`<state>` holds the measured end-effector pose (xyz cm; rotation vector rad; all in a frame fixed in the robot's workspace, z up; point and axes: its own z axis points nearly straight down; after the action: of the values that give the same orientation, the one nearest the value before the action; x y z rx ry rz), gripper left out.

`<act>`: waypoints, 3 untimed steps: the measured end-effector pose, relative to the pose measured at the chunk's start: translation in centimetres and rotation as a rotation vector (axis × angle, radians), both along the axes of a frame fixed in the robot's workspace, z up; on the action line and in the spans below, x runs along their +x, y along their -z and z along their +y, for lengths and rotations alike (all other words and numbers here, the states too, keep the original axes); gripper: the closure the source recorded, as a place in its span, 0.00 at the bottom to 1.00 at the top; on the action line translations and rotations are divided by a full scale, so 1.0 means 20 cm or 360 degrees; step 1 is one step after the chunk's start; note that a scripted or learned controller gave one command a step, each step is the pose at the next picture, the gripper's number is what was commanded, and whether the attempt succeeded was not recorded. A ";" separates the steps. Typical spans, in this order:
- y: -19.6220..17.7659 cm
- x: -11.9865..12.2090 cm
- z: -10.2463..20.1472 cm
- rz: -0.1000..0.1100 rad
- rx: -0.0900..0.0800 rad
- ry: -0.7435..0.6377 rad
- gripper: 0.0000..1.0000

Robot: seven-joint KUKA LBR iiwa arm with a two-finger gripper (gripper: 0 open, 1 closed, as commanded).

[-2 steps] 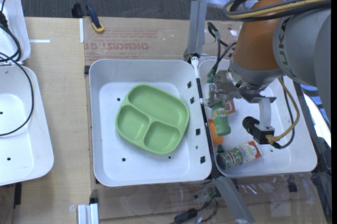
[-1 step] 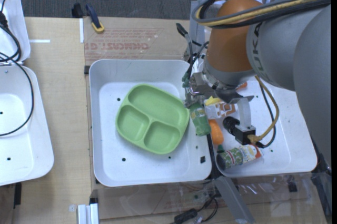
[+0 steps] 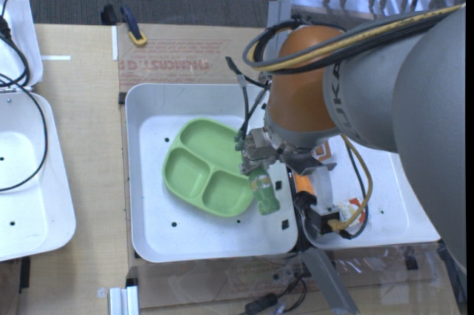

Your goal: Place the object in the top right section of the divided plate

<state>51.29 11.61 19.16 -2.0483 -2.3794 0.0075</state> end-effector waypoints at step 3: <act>-0.08 -0.04 0.38 0.0001 0.0001 -0.0480 1.00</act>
<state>50.56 19.24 20.68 -1.6679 -2.6598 0.0076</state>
